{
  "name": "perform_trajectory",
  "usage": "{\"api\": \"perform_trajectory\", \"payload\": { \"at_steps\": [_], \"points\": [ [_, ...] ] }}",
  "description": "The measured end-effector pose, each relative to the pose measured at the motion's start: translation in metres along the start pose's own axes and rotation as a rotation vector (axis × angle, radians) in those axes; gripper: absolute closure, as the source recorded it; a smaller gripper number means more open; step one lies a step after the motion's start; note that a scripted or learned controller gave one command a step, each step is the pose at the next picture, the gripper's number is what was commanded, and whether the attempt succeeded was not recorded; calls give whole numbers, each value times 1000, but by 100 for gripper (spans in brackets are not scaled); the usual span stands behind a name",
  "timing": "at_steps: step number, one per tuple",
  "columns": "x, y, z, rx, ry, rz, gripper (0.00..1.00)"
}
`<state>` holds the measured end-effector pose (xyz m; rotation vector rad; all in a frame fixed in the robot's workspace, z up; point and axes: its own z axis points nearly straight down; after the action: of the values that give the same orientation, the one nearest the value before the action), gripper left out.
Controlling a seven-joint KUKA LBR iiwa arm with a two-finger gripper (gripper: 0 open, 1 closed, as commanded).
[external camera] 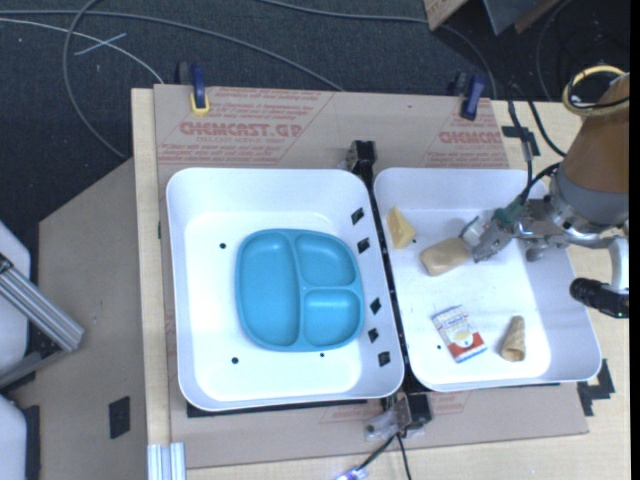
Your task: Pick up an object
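Hand (480,240) poised just beside the tan block (443,259) in the right bin (560,363); its finger state cannot be told. A glancing contact could push the block aside.

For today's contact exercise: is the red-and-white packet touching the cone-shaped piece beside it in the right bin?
Apart. The camera view shows bare white bin floor between the packet and the cone.

bins (200,268): glossy white plastic | tray (298,290): smooth blue plastic
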<state>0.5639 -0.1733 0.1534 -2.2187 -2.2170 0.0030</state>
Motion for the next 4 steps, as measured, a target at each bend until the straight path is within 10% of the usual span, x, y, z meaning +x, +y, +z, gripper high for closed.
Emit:
{"api": "perform_trajectory", "payload": {
  "at_steps": [1,2,4],
  "points": [
    [5,6,44,-2,0,-2,0],
    [5,7,31,-5,0,-1,100],
    [5,14,-66,-10,-3,-2,100]
  ]
}}
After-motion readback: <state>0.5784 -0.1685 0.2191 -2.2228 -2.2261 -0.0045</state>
